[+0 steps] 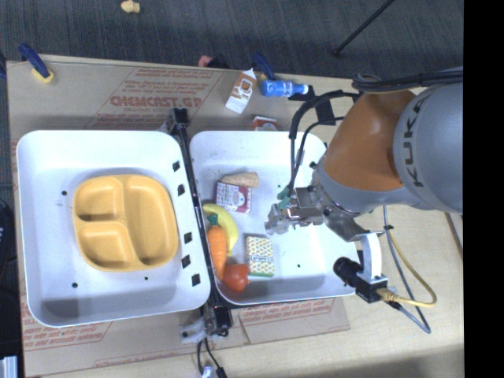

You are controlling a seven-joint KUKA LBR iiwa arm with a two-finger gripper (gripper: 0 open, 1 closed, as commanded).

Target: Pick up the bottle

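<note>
while its jaws' spread is unclear, the gripper (279, 217) hovers over the right bin (315, 278), holding nothing visible.

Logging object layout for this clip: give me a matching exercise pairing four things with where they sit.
Things:
1. yellow divided plate
2. blue bottle
3. carrot
4. end effector

Places:
A. on the bench beyond the bins
B. above the right bin's middle
C. in the left bin
D. in the right bin, along its left wall

Pairs: 1-C, 2-A, 3-D, 4-B
</note>
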